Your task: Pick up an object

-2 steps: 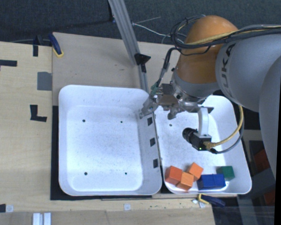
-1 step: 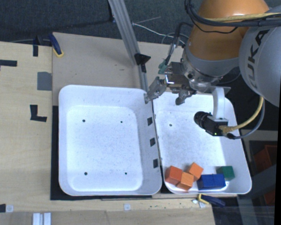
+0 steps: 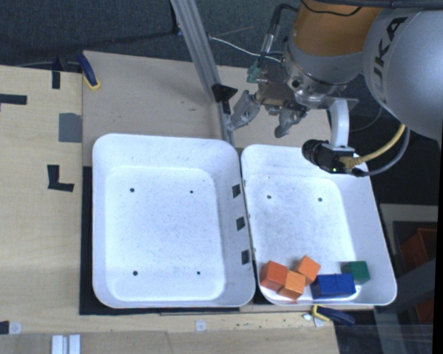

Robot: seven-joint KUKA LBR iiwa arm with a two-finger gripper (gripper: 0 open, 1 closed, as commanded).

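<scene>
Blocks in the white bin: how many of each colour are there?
Small orange cube blocks: 3
Blue rectangular block: 1
Small dark green cube block: 1
Total: 5

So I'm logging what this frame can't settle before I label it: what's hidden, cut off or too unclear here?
- Arm: cut off by the top and right edges of the camera view.
- Orange blocks: clustered together, so the count is unclear; three seem likely.
- Green block: partly hidden behind the blue block.
- Gripper: fingers spread with nothing between them, its height above the right bin unclear.
</scene>
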